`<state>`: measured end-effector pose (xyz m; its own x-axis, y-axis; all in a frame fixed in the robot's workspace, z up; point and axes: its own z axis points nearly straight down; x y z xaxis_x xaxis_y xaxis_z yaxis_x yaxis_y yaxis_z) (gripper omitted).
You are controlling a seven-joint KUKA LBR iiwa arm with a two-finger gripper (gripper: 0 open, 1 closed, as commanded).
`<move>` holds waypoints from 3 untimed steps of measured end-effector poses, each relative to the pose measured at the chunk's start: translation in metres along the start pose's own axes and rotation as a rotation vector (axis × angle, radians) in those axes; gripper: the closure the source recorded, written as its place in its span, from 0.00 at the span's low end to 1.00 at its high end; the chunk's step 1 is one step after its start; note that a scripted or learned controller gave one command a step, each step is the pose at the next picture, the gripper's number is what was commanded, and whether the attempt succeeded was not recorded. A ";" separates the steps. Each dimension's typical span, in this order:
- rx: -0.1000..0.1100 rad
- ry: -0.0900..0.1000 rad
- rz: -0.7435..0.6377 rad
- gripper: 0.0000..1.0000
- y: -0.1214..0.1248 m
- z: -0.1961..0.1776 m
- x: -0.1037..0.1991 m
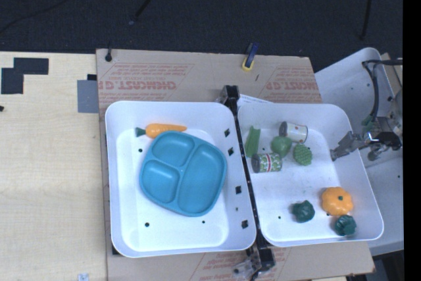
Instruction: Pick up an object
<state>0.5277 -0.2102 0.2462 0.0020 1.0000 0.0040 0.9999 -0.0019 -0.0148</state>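
Status: task not begun, as far as could be judged. The claw (pixel 358 141) hung at the right rim of the right bin (pixel 368 189), nothing between its fingers; whether they stood apart or together could not be told at this size. All of the pick remained: choosing an item, descending, closing, lifting.

Candidates, placed from the claw:
- Orange pumpkin-like toy (pixel 336 201), nearest, just below and slightly left.
- Dark green lump (pixel 345 225), below the pumpkin, near the bin's lower corner.
- Second dark green lump (pixel 303 211), below and further left.
- Knobbly green piece (pixel 302 154), left, near.
- Small can lying on its side (pixel 293 131), left and slightly above.
- Round green item (pixel 281 145), touching or just beside the can.
- Small labelled jar (pixel 266 162), on its side, further left.
- Long green vegetable (pixel 252 141), beside the divider.

Other holdings, well apart to the left: left bin (pixel 125 207) with blue divided plate (pixel 183 172) and orange carrot (pixel 162 130) just above it.

Obstructions: the bin rim directly under the claw; the can, round item and jar crowded together, probably harder to take singly. The pumpkin stood free.
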 end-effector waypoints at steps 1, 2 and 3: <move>-0.012 -0.003 -0.002 0.00 0.002 -0.007 0.000; -0.008 -0.001 -0.004 0.00 0.000 0.038 0.007; -0.009 -0.002 -0.003 0.00 0.004 0.084 0.003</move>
<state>0.5308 -0.2069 0.1619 -0.0012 1.0000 0.0023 1.0000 0.0012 -0.0062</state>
